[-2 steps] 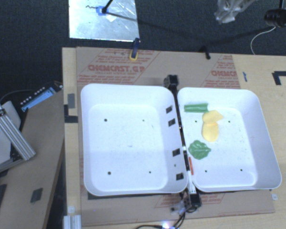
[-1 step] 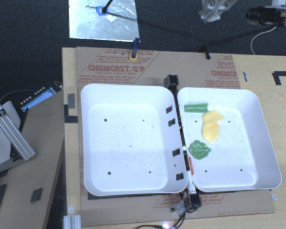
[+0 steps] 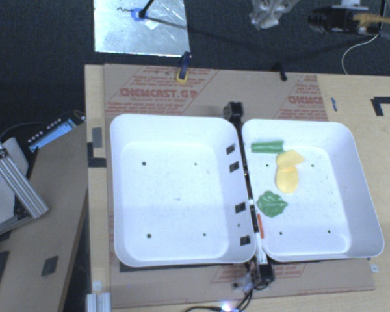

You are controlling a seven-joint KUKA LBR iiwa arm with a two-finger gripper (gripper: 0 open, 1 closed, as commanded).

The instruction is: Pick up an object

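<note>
Crowding right bin's (image 3: pixel 361 168) left side: objects (image 3: pixel 283 174).

I am seeing the claw (image 3: pixel 271 13) hanging at the top edge of the camera view, right of centre, cut off above by the frame. It is sitting pale and blurred, pointing downward, well apart from the worktop. Nothing is showing between its tips.

Two white bins (image 3: pixel 175 125), two yellow pieces (image 3: pixel 287 171), two green pieces (image 3: pixel 271 203).
</note>
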